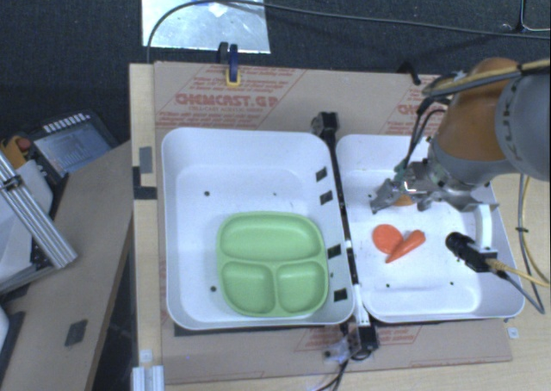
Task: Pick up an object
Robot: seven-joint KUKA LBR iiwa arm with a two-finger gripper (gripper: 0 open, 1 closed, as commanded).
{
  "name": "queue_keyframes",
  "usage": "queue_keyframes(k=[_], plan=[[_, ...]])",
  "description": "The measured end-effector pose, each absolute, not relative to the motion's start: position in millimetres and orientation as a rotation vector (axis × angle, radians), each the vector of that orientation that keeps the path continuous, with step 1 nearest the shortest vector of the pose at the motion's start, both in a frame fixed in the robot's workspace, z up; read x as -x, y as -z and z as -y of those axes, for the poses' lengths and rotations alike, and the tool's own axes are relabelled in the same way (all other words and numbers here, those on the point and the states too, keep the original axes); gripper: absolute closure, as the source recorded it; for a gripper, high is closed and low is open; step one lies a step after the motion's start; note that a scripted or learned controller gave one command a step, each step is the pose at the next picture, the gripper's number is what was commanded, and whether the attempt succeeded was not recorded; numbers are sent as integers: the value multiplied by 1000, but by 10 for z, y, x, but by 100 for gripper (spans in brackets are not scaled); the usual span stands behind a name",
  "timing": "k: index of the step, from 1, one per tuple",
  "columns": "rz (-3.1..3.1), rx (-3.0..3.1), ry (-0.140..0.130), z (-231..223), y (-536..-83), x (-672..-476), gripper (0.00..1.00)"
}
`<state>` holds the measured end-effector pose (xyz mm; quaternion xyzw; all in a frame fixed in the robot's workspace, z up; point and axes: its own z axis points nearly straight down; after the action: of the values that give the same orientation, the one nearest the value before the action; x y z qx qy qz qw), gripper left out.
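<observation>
The robot arm [504, 114] comes in from the right side, over the right bin [430, 294]. It is grey with a big orange band. Its gripper [389, 198] hangs low over the back part of that bin. I cannot tell how it is set, because it is small and blurry here. A bit of orange shows right at its tip, but I cannot tell if that is something it holds.

There are two white bins, side by side and touching in the middle.

The left bin [198, 174] has one thing in it: a green plate [271, 262] with three parts. It lies flat near the front of the bin.

The right bin has two orange things close together near the middle. One is a round orange piece [386, 235]. The other is a small carrot [408, 244], lying at a slant and touching the round piece. Both lie on the bin floor, just in front of the gripper and near it.

The bins sit on a brown cardboard sheet [258, 96].
</observation>
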<state>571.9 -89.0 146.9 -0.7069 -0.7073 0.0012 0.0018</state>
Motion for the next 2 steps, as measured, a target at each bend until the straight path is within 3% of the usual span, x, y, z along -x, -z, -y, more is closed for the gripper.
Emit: queue_keyframes(k=[1, 2], plan=[[2219, 2218, -4, 953, -862, -5702, 0], [2222, 2221, 1, 952, -846, -5708, 0]])
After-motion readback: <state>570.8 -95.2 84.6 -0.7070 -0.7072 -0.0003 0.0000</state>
